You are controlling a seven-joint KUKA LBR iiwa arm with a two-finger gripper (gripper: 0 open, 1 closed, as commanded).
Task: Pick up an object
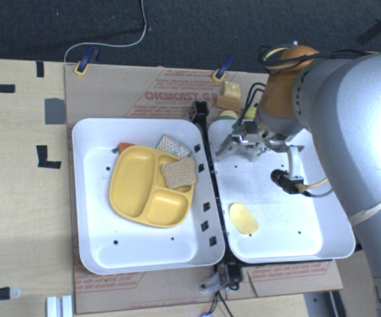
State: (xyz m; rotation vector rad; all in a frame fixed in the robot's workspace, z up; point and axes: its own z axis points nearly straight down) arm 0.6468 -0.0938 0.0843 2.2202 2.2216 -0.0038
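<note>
My gripper [245,144] hangs low over the far left corner of the right bin [309,240], under the arm's orange band [279,91]. A pale yellow flat oval piece [243,218] lies on the right bin's floor, well toward the near side from the gripper. A tan block [230,96] and a pale green object [226,116] sit at the bin's far edge, just left of the gripper. In the left bin [94,243] lies a yellow divided plate [140,189] with a tan toast-like slice [179,173] on its rim.
A checkered pad [172,144] and an orange scrap [125,146] peek out behind the plate. The black divider [208,177] runs between the bins. The arm's grey body [348,131] covers the right bin's far right side. A black cable plug [286,180] hangs over that bin.
</note>
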